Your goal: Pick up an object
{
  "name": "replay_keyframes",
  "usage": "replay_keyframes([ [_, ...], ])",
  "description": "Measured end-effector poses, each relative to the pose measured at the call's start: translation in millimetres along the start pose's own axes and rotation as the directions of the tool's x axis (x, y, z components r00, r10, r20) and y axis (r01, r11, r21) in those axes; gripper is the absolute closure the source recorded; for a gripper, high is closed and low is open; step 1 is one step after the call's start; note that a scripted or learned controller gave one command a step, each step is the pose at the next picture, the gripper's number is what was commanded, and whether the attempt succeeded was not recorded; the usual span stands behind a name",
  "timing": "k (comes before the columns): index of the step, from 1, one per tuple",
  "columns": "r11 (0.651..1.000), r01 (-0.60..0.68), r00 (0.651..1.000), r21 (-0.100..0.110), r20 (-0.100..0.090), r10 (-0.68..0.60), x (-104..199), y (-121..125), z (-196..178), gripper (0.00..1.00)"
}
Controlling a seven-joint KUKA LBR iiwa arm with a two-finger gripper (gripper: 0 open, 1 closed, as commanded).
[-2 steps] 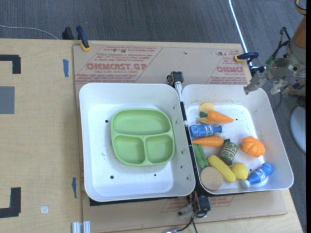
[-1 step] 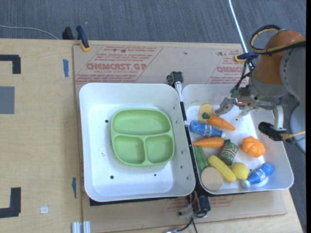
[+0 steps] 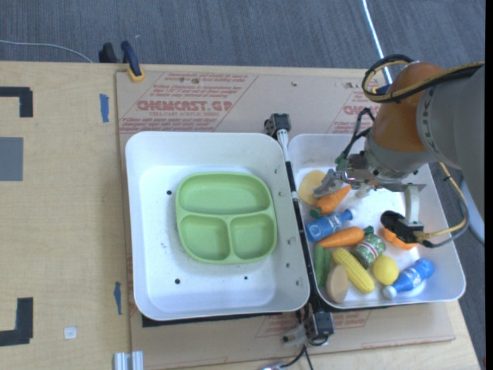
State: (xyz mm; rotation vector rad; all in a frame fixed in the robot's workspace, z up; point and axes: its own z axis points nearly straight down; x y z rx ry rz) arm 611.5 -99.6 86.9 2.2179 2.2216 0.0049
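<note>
My gripper (image 3: 333,185) is down in the right bin (image 3: 451,284), at its far left part. Directly under its tip lies an orange carrot-like piece (image 3: 334,201), touching or nearly touching it, resting against a pale yellow round piece (image 3: 310,183). The gripper's body hides the contact. Further toward the front of the bin lie a small blue bottle (image 3: 327,227), a second carrot (image 3: 343,238), a corn cob (image 3: 353,269), a green can (image 3: 372,249), a lemon (image 3: 385,270) and another blue bottle (image 3: 412,277).
The left bin (image 3: 146,206) holds a green three-compartment plate (image 3: 226,216). A green cucumber (image 3: 322,264) and a tan piece (image 3: 337,284) lie at the right bin's front left. An orange item (image 3: 402,240) lies by its right side. The grey arm (image 3: 451,122) spans the bin's far right.
</note>
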Motion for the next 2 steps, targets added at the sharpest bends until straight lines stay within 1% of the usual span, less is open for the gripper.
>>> replay_keyframes([
  [1,1.000,-0.001,1.000,-0.005,0.003,0.001,-1.4,1.4,-11.3,1.00],
  [2,1.000,0.001,1.000,0.001,0.000,-0.001,56.3,-10.4,-108.9,1.00],
])
